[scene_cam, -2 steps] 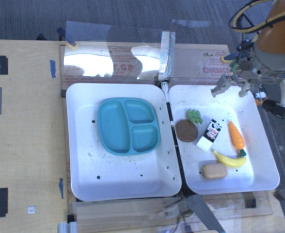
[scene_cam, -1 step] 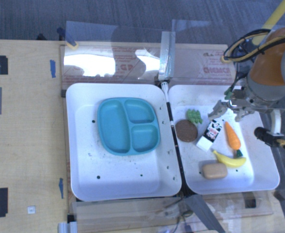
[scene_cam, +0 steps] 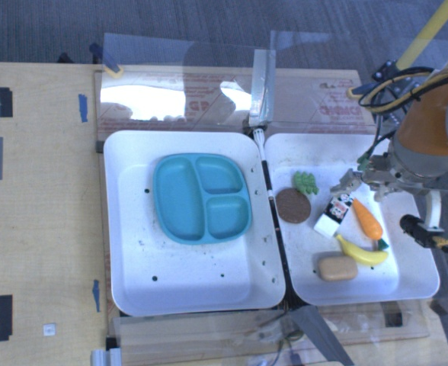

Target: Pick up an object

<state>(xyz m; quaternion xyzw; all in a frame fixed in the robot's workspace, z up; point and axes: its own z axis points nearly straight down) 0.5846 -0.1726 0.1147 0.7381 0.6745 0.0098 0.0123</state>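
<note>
The right bin [scene_cam: 414,280] holds several small items: a green leafy piece [scene_cam: 305,182], a brown round disc [scene_cam: 292,205], a white and black carton [scene_cam: 335,213], an orange carrot [scene_cam: 367,219], a yellow banana [scene_cam: 361,252] and a tan bread roll [scene_cam: 337,268]. My gripper [scene_cam: 363,187] hangs over the back of this bin, just above the carton's top end and the carrot. Its fingers are spread open with nothing between them.
A teal divided plate [scene_cam: 203,197] lies in the left bin [scene_cam: 132,265]. A clear plastic wall [scene_cam: 209,90] and a metal post [scene_cam: 260,82] stand behind the bins. Yellow and black cables [scene_cam: 384,82] hang beside the arm at the right.
</note>
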